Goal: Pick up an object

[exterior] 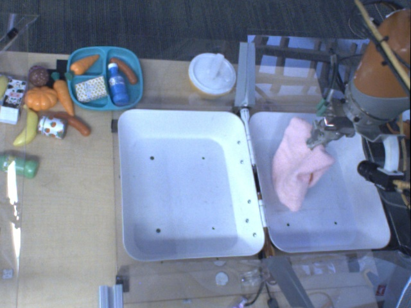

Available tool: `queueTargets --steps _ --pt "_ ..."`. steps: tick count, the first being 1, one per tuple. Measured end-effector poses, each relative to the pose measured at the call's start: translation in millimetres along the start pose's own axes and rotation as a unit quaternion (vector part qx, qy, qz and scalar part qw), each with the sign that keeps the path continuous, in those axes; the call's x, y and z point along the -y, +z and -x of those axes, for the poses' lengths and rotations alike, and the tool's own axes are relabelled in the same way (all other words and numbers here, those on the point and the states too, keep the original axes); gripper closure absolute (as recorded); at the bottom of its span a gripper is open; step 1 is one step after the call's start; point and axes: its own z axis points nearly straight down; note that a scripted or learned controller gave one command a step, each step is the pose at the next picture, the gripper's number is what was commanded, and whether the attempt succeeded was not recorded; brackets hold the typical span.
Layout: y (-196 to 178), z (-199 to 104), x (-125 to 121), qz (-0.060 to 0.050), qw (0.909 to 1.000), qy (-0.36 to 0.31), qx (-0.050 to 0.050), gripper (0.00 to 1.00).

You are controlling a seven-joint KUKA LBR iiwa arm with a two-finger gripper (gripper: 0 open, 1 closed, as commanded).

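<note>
Single arm is reaching in from the right and working over the right bin [359, 233]. The hand [319, 138] is sitting at the upper right edge of the pink cloth [297, 164], low over the bin floor.

Hand state: the fingers are touching or overlapping the cloth's top corner, but at this slant I cannot tell whether they are spread or pressed together, nor whether any fabric is actually lying between them. Not logging a grasp.

Cloth position: it is lying crumpled in the right bin, toward its left and middle, with most of its bulk apparently resting on the bin floor. A slight peak near the hand could mean the corner is being tugged upward, but that is a judgement only.

Progress: approach looks done and contact is probably being made; closing securely, lifting and clearing the bin are all remaining. The left bin [183, 236] is playing no part. Toy food on the tabletop [64, 236] at far left is untouched.
</note>
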Motion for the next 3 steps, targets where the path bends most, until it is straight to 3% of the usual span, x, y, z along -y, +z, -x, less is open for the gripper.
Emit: queueTargets --steps 1,2,3 --pt "18 12 -38 0.001 0.995 0.1 0.0 0.0" --pt "165 3 -66 0.006 0.988 0.154 0.0 0.0" --pt "104 56 -81 0.002 0.9978 0.066 0.001 0.0"
